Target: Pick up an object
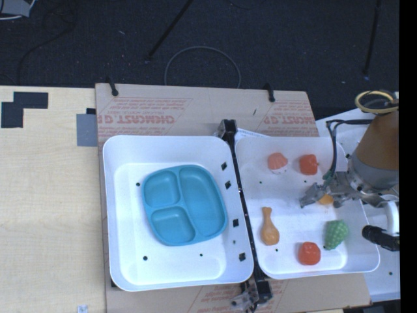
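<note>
My gripper hangs low over the right part of the right bin, below the grey wrist with its orange band. A small yellow-orange piece shows right at the gripper's tip; whether it is held I cannot tell. Loose in the same bin lie a pink-orange toy and a red toy at the back. An orange drumstick lies left of the gripper. A green toy and another red toy lie at the front.
The left bin holds a blue divided plate. A black divider runs between the two bins. A black part of the arm's gear sticks out at the right bin's right rim.
</note>
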Robot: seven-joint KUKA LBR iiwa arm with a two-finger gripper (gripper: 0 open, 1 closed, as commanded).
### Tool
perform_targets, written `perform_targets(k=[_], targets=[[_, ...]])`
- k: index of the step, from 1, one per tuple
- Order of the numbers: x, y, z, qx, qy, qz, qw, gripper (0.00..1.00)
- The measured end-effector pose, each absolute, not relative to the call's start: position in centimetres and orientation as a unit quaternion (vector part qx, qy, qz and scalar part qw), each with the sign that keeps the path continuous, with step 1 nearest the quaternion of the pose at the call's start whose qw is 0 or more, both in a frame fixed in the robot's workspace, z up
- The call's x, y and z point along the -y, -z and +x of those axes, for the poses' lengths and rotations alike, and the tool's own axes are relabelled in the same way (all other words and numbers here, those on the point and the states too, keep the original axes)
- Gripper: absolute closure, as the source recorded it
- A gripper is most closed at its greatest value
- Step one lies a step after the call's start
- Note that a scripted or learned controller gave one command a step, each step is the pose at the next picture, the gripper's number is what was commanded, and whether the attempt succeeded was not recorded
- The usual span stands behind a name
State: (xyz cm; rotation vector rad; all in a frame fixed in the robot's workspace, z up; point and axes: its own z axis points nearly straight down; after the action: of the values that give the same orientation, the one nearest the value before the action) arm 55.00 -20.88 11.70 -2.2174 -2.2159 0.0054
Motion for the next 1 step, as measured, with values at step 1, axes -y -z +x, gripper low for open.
perform_targets(k=[1], targets=[[20.97,-13.0,55.05,0.706,-0.001,-0.708,0.002,1.0]])
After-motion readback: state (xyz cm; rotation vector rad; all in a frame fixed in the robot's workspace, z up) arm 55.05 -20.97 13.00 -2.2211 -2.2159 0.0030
